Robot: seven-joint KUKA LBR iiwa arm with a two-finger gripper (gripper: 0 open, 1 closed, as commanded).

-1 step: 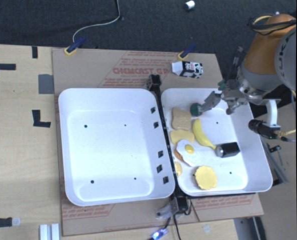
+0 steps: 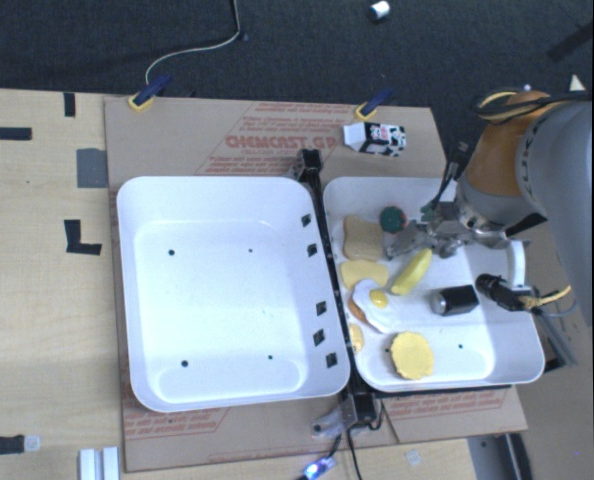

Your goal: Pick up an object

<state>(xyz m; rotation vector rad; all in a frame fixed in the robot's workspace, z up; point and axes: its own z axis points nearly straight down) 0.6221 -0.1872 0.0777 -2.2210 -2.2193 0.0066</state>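
Bench surface: a brown cardboard sheet [image 2: 277,143] on a pale wooden top, with dark carpet [image 2: 97,18] at 12 o'clock. Two shallow white bins sit side by side; the left bin [image 2: 217,288] shows bare floor. The right bin [image 2: 477,363] contains the objects. The gripper [image 2: 424,238] is low over the right bin's upper middle; whether it is spread or pressed together cannot be told. A yellow banana-like piece [image 2: 410,271] lies just at its 6 o'clock. A green ball [image 2: 391,217] sits at its 10 o'clock. A fried egg [image 2: 373,301], a yellow disc [image 2: 411,355] and a black block [image 2: 454,299] lie farther toward 6 o'clock.
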